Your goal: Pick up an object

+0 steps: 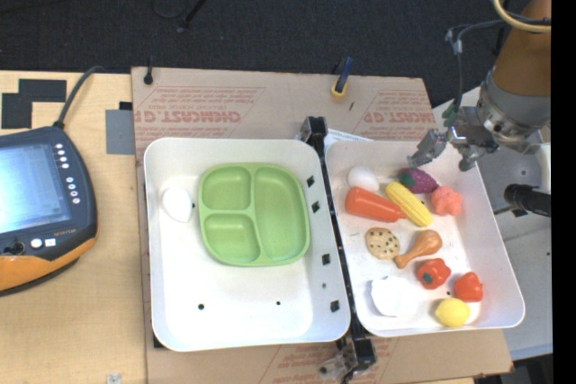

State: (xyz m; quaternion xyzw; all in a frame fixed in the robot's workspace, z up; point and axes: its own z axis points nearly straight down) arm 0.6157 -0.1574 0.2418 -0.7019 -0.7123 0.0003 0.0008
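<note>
Right bin [504, 283], near edge: yellow lemon [453, 312], white piece [393, 296], two red peppers [433, 272] and [467, 286]. Next back: cookie [382, 242] beside a drumstick [419, 246]. Further: carrot [372, 205] touching the corn [408, 203], pink piece [446, 200] to the right, white egg [363, 178], purple vegetable [419, 180] at the far side. Left bin [171, 301] holds a green divided plate [253, 214] and a white lump [177, 203] left of it. Pincer [447, 150] hovers over the right bin's far right corner, just beyond the purple vegetable, fingers spread apart, nothing between them. Tablet [40, 202] sits on the table [54, 319] far left.
</note>
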